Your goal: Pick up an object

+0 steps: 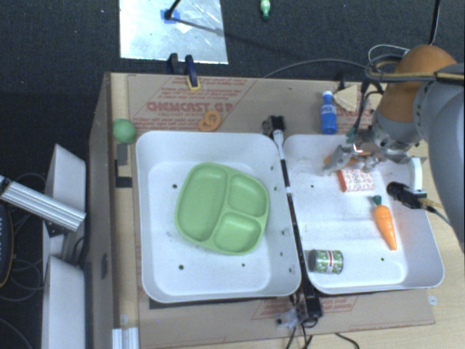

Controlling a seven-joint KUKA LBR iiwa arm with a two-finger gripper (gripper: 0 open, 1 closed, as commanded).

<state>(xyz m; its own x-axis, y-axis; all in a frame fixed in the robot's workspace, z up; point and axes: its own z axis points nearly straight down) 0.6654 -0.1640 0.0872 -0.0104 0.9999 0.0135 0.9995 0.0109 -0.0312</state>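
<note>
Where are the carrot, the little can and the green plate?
carrot (385,225), camera view, middle of its orange body
can (325,261), camera view, its side label
green plate (221,208), camera view, ridge between its compartments

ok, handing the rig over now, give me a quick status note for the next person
Gripper: low over the back of the right bin, beside the red-and-white packet; grip state unreadable from this view.
Right bin also holds the carrot and the small can near the front.
Left bin: green divided plate.
Blue bottle stands outside, behind the bins.
Done: nothing visibly lifted.
Left: grasp and raise one object.
</note>
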